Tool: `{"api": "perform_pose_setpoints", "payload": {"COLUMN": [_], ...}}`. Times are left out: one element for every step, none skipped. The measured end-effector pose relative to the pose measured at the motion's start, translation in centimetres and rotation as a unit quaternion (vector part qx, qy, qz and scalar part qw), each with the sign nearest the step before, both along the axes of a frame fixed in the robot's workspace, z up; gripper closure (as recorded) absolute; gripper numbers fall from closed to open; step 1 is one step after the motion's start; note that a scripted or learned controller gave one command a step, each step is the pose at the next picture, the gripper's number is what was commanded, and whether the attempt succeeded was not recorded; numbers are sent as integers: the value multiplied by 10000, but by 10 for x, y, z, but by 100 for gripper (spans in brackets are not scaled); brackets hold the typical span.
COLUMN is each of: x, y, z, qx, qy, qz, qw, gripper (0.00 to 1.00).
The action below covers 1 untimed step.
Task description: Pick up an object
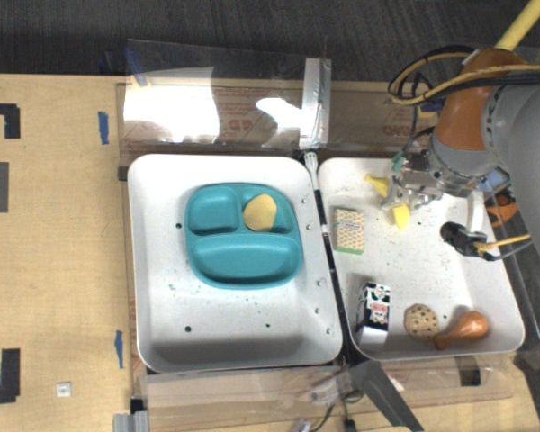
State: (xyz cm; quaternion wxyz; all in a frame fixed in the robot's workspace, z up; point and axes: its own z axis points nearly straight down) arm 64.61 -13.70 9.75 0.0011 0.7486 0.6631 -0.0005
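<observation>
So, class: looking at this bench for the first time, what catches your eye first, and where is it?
The teal divided plate in the left bin stands out, with a yellow round food piece in its upper right compartment. Next comes the gripper, low over the right bin by a yellow piece.

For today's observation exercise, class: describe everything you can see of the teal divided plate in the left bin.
The teal divided plate, seemingly smooth plastic, is a rounded rectangle with two small upper compartments and one wide lower one. It lies flat, upright, near the middle of the left white bin. A round yellow food piece sits in its upper right compartment.
</observation>
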Motion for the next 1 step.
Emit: {"api": "perform_pose_setpoints", "payload": {"x": [23], "y": [74], "z": [94], "qx": [21], "qy": [-54], "qz": [-101], "qw": [9999], "gripper": [100]}}
